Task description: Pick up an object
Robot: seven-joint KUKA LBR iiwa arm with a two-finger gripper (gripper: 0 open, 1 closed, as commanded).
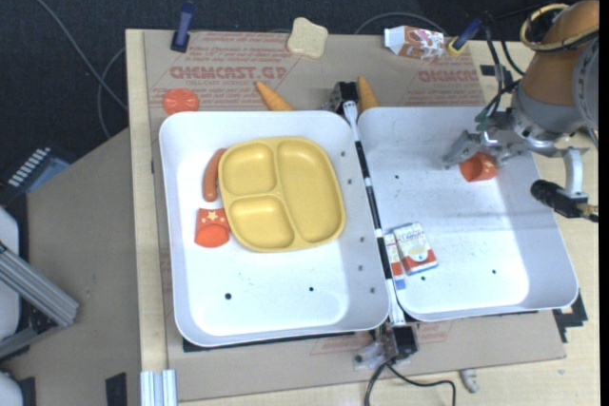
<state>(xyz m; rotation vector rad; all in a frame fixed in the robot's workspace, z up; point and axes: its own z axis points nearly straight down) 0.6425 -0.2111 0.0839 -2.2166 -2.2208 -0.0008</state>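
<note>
A: Start with the big things. What bears everything?

B: A bench topped with brown printed cardboard (238, 71), and on it two shallow white bins side by side: the left bin (276, 314) and the right bin (495, 285), touching along a dark hinge strip.

A: And the arm?

B: The grey arm (557, 100) reaches in from the right, its orange band (561, 26) near the upper right corner. It leans down over the right bin's far end.

A: What lies in the left bin?

B: A yellow three-compartment plate (282, 193) takes up the middle. Just beside its left edge lie a toy sausage (210, 174) and, below it, a small red cup-like piece (211, 228).

A: The right bin?

B: A small milk-carton-like box (412, 249) near the near-left side, well apart from the arm. At the far end, an orange-red object (478, 168).

A: The pincer?

B: The gripper (476, 152) sits right at that orange-red object, fingers splayed fairly wide above and to either side of it. I cannot tell whether they touch it.

A: Small bits outside the bins?

B: On the cardboard: a toy bread slice (307, 36), a carrot (274, 97), a red disc (180, 100), a blue clip (182, 27) and a crumpled packet (416, 41).
</note>
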